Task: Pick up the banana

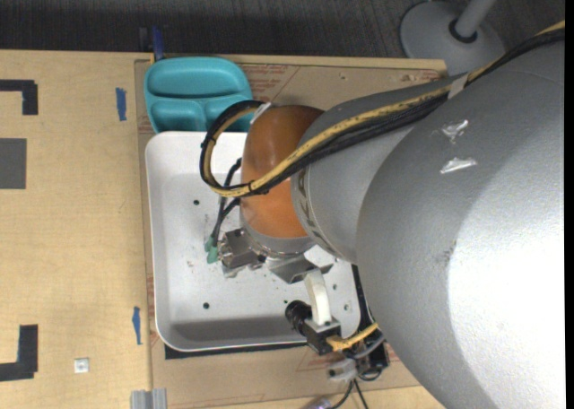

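The grey arm [430,219] is covering most of the white bin [170,219], leaving open floor along its left wall. The banana's whereabouts and the tool's [235,253] state I cannot tell.

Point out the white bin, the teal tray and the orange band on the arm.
white bin [175,219], camera view, bare floor near its left wall.
teal tray [193,84], camera view, its top surface.
orange band [273,174], camera view, its curved side.

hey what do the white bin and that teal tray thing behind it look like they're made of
White bin: probably plastic with a smooth, slightly glossy finish, going by its rounded moulded rim and soft sheen. Teal tray: likely moulded plastic too, with uniform colour, rounded corners and a ridge dividing compartments.
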You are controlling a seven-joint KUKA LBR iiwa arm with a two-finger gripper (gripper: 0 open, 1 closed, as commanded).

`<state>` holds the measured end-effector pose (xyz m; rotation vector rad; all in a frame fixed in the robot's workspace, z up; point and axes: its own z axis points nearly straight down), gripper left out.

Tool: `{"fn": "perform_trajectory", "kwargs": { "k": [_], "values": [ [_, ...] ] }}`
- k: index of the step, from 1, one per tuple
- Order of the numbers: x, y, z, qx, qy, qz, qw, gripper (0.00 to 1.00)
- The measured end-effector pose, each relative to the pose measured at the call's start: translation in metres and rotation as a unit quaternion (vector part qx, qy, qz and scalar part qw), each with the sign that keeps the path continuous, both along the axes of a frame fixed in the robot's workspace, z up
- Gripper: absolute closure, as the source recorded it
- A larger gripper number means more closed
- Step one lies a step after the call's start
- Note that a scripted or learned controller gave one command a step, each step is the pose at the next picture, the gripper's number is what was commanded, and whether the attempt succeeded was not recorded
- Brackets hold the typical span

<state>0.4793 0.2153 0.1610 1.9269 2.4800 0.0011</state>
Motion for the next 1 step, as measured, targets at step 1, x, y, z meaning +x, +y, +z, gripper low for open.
{"fn": "perform_trajectory", "kwargs": {
  "k": [1],
  "values": [
    [0.0004, 0.0007, 0.0098, 0.0, -0.001, 0.001, 1.0, 1.0]
  ]
}}
